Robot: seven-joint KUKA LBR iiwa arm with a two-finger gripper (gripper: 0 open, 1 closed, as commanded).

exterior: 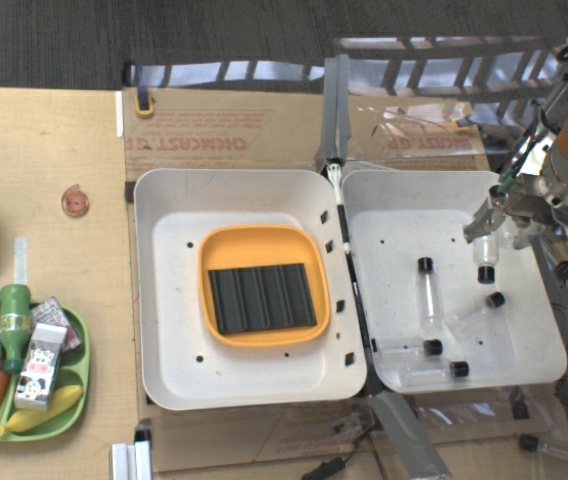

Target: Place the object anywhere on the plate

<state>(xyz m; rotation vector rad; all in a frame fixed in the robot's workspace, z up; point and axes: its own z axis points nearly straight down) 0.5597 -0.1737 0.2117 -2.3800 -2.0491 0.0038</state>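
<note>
A clear plastic tube with a black cap [486, 260] is seen gripped between the fingers of the grey two-finger gripper [488, 230] at the frame's right, above the right white bin [394, 193]. The orange square plate [262, 244] lies in the left white bin [164, 298].

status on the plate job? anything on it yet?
Nothing is placed yet: the orange plate in the left bin carries only its dark ribbed insert. The gripper hovers over the right bin, where clear tubes with black caps lie. Picking, carrying and placing are all left.
</note>
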